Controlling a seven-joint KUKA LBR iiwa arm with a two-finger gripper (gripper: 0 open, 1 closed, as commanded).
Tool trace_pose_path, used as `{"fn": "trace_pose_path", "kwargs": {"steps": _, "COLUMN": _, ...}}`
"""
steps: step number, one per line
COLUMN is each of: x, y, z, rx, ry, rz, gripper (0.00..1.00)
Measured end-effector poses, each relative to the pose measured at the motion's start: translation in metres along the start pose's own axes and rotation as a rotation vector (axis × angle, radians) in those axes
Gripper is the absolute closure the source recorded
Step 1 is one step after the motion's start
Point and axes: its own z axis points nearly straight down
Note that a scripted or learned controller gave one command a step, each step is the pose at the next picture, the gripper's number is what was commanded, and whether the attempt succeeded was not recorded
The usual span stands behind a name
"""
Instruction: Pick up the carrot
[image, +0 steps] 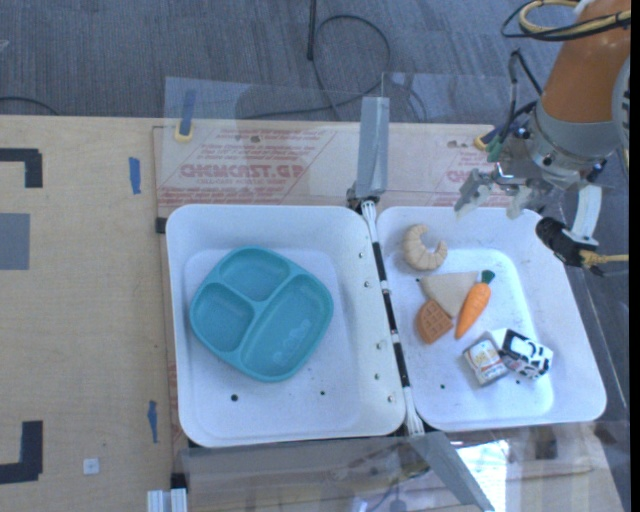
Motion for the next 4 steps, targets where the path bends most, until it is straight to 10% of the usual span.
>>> {"fn": "trace_pose_path", "kwargs": {"steps": 1, "x": -0.021, "y": -0.047, "z": 0.141, "rx": -0.013, "ry": 0.0, "rz": 0.224, "gripper": 0.0}}
{"fn": "trace_pose_path", "kwargs": {"steps": 2, "x": -0.027, "y": -0.052, "z": 0.144, "rx": -0.037, "ry": 0.005, "rz": 0.168, "gripper": 0.0}}
{"fn": "trace_pose_path", "kwargs": {"steps": 4, "x": -0.065, "y": -0.063, "z": 0.143, "rx": -0.041, "ry": -0.01, "rz": -0.422, "gripper": 0.0}}
